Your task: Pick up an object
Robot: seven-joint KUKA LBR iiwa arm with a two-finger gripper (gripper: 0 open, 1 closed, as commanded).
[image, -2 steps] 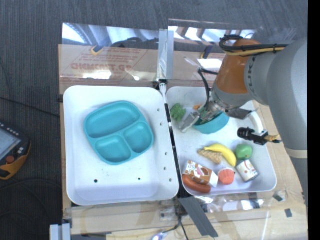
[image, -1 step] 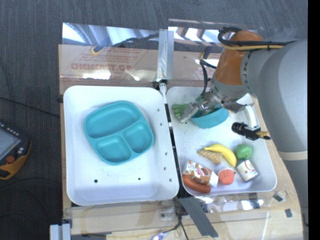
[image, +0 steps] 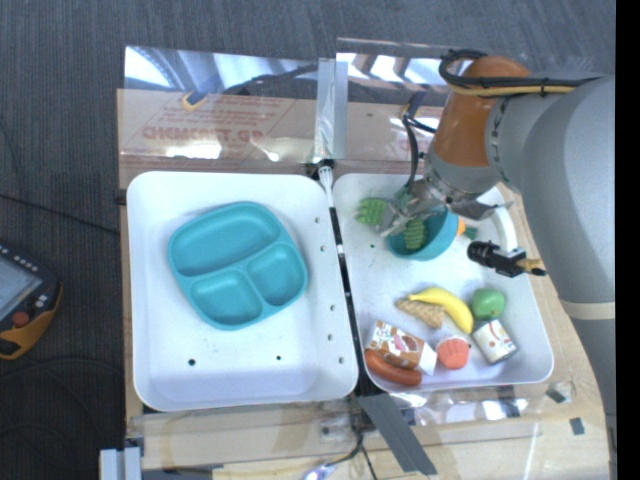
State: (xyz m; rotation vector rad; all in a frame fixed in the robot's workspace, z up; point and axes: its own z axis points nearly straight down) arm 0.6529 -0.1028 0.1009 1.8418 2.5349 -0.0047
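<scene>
End effector (image: 413,211) is down in the far end of the right bin (image: 535,343), sitting right over the rim of a small teal bowl (image: 437,238), with a green leafy-looking toy (image: 374,211) just to its left as the camera sees it. Honestly can't tell what the grasping end is doing from here, it's all tangled visually with the bowl and the green stuff, so I'm not going to claim it has anything.

My read: we're at the grab itself, and the bowl or the green piece is the target. Both are touching or nearly touching the end effector, which is the problem. If I were driving this I'd want the grasp committed to one thing, probably the bowl's rim since it gives a clean edge to pinch, and I'd lift straight up slowly so a half-caught item doesn't get dragged over the bin's divider wall.

Rest of the pickable stuff sits nearer the camera than the end effector: a banana (image: 446,305), a green apple-ish ball (image: 488,303), a little can (image: 494,341), something red and round (image: 453,353), a sausage-looking toy (image: 392,371) by the near wall. Those are packed tight, so the far corner is arguably the easier pick.

Left bin (image: 160,298) has a teal divided tray (image: 237,263), well away from the end effector.

Watch the cable near the wrist too.
</scene>
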